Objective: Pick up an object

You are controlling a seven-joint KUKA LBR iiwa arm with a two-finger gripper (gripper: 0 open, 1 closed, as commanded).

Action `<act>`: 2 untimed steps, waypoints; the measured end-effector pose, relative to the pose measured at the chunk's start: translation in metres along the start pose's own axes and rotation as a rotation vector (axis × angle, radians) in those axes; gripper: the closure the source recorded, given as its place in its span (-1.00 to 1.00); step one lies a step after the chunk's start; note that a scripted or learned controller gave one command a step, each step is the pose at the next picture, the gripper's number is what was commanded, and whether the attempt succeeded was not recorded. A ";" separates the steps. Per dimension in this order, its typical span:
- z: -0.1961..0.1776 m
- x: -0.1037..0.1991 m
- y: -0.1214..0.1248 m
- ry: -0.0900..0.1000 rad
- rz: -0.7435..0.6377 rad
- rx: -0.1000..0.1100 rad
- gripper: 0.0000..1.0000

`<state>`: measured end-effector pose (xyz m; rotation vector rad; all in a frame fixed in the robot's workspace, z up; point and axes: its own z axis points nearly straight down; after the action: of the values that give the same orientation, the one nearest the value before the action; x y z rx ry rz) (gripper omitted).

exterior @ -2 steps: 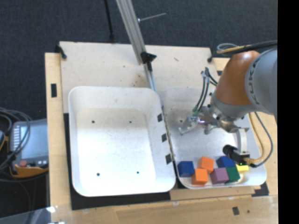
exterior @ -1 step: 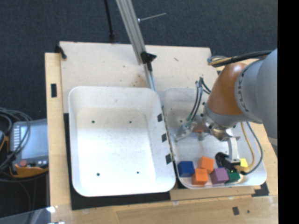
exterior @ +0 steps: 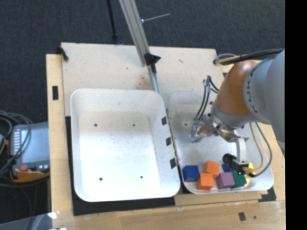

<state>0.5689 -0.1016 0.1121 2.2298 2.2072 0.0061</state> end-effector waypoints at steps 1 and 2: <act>-0.063 0.003 0.005 -0.001 -0.013 -0.002 1.00; -0.092 0.002 0.007 0.000 -0.014 0.000 1.00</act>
<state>0.5752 -0.0994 0.2039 2.2141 2.2229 0.0055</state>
